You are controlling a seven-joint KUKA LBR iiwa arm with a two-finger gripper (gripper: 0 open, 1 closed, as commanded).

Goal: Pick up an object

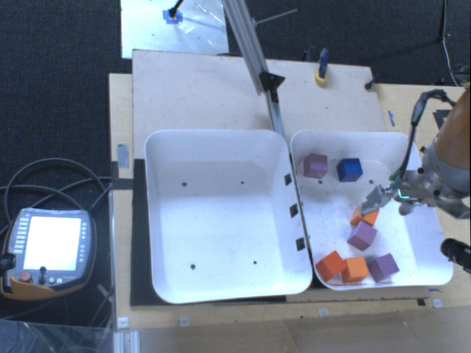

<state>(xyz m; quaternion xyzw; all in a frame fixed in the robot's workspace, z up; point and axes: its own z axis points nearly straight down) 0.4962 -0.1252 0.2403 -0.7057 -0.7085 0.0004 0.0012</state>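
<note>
The right bin (427,267) holds several small blocks. A purple cube (316,165) and a blue cube (349,169) sit near its far wall. My gripper (378,197) reaches in from the right, and its tip is right over a small orange block (363,216) in the middle of the bin. I cannot make out whether the tip touches that block. Just below it lies another purple block (362,235). Along the near wall are a red-orange block (331,264), an orange block (355,269) and a purple block (383,267).
The left bin (158,219) stands beside the right one, and they meet at a shared wall (293,204). A slanted metal pole (250,43) rises behind the bins. A teach pendant (48,252) lies off the bench at the left.
</note>
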